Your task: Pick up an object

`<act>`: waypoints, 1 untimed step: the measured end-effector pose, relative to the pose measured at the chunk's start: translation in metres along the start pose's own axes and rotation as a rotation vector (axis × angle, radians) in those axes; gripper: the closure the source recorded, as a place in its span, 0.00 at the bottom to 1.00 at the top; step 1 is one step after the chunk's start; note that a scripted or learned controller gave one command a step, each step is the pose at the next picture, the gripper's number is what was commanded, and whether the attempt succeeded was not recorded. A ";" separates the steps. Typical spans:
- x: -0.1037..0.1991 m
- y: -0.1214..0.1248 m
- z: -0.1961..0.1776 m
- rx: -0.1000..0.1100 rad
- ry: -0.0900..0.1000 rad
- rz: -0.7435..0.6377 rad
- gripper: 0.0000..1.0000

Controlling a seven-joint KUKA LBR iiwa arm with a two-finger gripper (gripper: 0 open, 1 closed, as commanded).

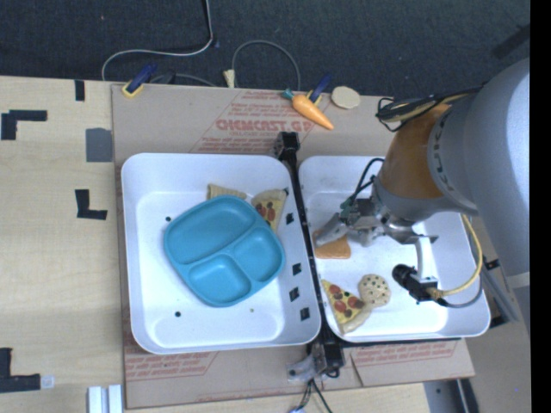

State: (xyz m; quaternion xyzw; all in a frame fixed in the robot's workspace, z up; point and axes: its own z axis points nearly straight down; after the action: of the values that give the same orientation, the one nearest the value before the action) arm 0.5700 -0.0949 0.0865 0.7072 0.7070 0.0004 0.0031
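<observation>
My gripper (329,229) is low in the right bin (456,317), near its left wall, reaching in from the grey arm with the orange band. Its tip sits right over the upper edge of an orange-tan wedge (334,249) lying on the bin floor; nothing is visibly held. Further toward the front of that bin lie a toy pizza slice (343,305) and a round speckled cookie (374,289). The left bin (142,231) holds a blue divided plate (224,249), with two flat pizza-like pieces (271,205) poking out from behind its far edge.
A black divider strip (297,231) runs between the bins. On the cardboard behind them lie a toy carrot (312,111) and a beige disc (346,98), with cables beyond. A black and yellow cable (448,295) loops off the wrist over the right bin.
</observation>
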 end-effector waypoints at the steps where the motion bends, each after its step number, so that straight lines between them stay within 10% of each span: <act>1: -0.005 0.015 0.000 0.005 0.005 -0.001 0.00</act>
State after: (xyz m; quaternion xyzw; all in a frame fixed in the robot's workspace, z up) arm 0.5851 -0.1001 0.0864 0.7067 0.7076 0.0003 -0.0006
